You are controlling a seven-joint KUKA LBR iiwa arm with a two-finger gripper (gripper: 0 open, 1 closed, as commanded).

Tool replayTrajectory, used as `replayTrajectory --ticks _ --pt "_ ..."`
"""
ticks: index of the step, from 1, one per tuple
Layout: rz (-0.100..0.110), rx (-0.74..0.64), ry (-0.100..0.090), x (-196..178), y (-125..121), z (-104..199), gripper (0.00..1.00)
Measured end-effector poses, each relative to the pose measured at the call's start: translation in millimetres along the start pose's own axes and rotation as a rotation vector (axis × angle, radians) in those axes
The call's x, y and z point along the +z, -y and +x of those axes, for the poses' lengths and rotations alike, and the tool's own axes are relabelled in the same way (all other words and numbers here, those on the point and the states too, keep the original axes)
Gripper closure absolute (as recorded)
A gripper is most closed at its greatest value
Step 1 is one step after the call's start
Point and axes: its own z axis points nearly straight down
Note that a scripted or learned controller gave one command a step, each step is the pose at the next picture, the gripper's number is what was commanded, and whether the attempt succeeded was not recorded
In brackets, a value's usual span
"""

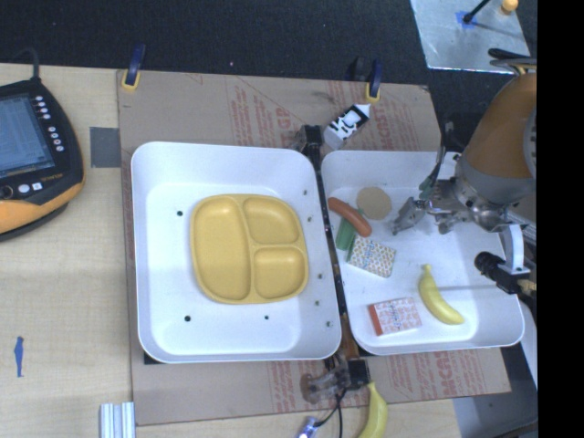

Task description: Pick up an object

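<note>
The right bin (pixel 493 331) holds a red sausage (pixel 349 215), a green piece (pixel 345 236), a round tan disc (pixel 373 201), a patterned packet (pixel 372 256), a yellow banana (pixel 439 297) and a red-and-white packet (pixel 394 316). My gripper (pixel 411 213) hangs over the upper part of this bin, just right of the tan disc and above the banana. Nothing is visibly held in it. The grey arm with its orange band (pixel 502 135) covers the bin's right side.
The left bin (pixel 151 245) holds a yellow compartment plate (pixel 248 247). A black-and-white object (pixel 347 123) lies behind the bins and a second banana (pixel 372 413) in front. A teach pendant (pixel 27 153) rests at the far left.
</note>
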Motion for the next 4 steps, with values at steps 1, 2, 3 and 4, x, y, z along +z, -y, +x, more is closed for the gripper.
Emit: replayTrajectory --ticks 1,2,3,4 --pt "-0.009 -0.002 0.002 24.8 62.9 8.6 0.00" --pt "-0.003 -0.002 0.000 31.9 86.3 -2.2 0.00" --pt "-0.002 -0.008 0.002 21.6 85.7 -3.2 1.00" --pt "-0.002 -0.004 -0.001 32.0 73.6 67.6 1.00"
